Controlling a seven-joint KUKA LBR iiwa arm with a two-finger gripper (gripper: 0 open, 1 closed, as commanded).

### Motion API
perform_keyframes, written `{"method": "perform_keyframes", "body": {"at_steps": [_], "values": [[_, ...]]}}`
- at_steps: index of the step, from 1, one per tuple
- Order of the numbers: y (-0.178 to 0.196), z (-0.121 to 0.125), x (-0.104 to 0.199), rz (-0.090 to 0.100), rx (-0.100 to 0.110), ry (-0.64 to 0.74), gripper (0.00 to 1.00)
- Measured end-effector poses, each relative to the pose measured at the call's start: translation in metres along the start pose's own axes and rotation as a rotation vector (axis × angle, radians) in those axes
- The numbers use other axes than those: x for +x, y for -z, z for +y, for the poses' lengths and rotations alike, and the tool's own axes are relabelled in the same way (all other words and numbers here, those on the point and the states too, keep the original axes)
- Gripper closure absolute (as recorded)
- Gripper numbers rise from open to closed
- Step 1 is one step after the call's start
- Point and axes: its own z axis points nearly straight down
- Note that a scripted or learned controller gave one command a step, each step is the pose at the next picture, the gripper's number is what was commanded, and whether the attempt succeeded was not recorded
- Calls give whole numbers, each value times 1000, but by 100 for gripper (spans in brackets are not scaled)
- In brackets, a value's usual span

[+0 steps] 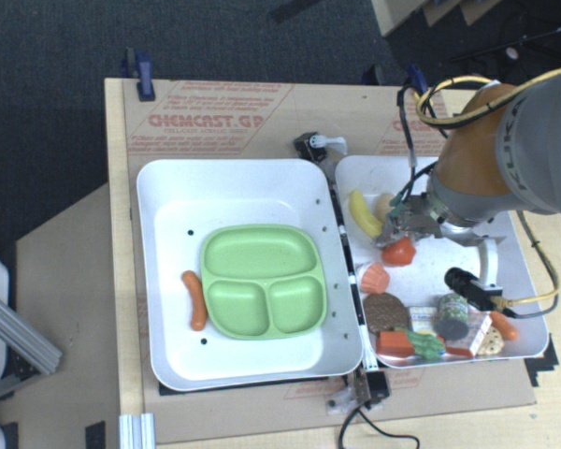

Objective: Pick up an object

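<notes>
From above, the grey arm (528,148) with its orange band reaches in from three o'clock over the right bin (533,269), and its gripper (397,227) sits low near that bin's left side; how its tips stand cannot be told from here. A red tomato-like piece (399,251) lies right under the gripper, touching or nearly so, with a yellow banana (363,213) at its ten o'clock and an orange-pink piece (375,277) at its seven o'clock. A brown patty (385,311) lies further toward six. In the left bin (168,204), a green divided plate (262,281) rests with an orange sausage (195,299) at its nine o'clock.
</notes>
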Motion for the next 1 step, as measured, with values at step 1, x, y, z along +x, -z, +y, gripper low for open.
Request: {"method": "perform_keyframes", "body": {"at_steps": [1], "values": [[104,11,75,2,-7,10,100]]}}
